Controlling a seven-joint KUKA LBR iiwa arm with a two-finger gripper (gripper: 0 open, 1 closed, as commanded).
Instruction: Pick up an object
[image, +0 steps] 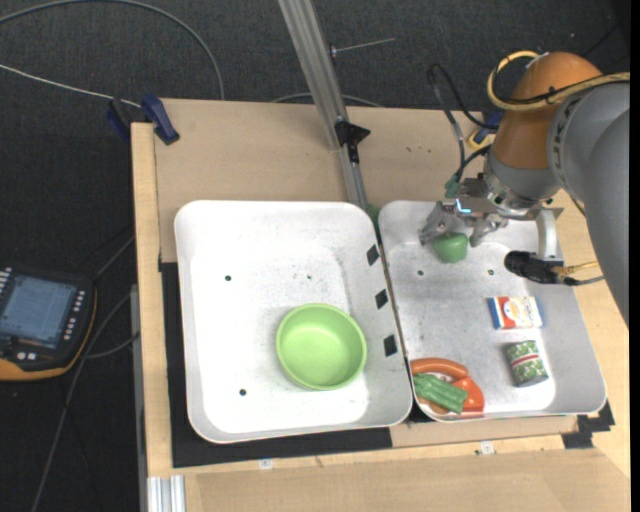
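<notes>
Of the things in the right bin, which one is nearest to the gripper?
The small green ball, at the far end of the right bin, directly under the gripper. The white packet, the green can and the orange dish lie nearer the front edge.

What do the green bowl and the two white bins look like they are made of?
The green bowl looks like moulded plastic: one even lime colour, a smooth rounded rim, a soft sheen. The left bin and right bin look like thin formed plastic, matte white with rounded corners and dark speckled scuffs. None of this is certain from above.
</notes>
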